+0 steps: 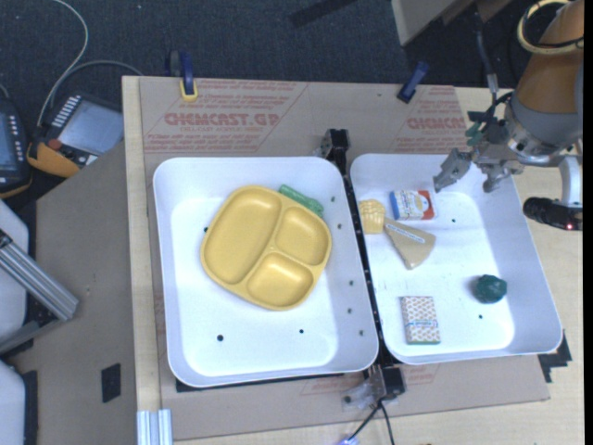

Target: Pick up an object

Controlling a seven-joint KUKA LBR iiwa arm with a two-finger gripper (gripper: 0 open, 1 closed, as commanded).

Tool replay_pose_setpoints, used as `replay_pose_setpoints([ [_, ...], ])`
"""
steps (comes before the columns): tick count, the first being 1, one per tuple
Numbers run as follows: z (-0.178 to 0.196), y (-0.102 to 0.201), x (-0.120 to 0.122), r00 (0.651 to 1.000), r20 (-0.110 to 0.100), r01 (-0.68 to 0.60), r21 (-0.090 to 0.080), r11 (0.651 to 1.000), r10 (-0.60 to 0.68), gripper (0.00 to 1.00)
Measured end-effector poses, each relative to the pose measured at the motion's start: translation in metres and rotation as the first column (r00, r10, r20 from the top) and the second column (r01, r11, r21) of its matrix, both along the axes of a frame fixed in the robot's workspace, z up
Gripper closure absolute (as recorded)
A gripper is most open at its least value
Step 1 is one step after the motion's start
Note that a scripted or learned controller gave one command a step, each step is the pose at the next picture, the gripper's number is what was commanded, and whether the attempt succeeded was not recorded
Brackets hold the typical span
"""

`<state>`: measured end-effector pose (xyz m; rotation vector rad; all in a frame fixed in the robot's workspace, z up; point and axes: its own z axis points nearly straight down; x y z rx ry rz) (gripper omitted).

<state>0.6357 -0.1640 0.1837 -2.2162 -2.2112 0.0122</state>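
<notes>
The claw [472, 168] hangs spread and empty over the right bin's [533, 248] far edge, likely lining up a drop. Just beneath sits a small carton [410, 204], with a wedge [410, 245], corn cob [372, 216], patterned box [420, 319] and green lump [490, 288] scattered well apart, nothing blocking.

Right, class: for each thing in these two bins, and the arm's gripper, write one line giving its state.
Yellow plastic divided plate: flat, upright, in left bin.
Green flat piece: partly tucked under plate's far edge.
Yellow corn-like piece: lying, right bin.
Small red, white and blue carton: lying.
Tan wedge: lying.
Patterned card box: lying flat.
Dark green lump: resting.
Gripper: jaws open, holding nothing.
</notes>
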Motion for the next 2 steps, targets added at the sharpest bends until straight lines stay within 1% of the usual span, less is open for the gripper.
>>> replay_pose_setpoints([
  [1,0.007,0.000,0.003,1.000,0.013,-0.003,-0.002,1.000,0.003,0.00],
  [2,-0.036,0.003,0.005,1.000,0.007,-0.004,-0.001,1.000,0.004,0.00],
])
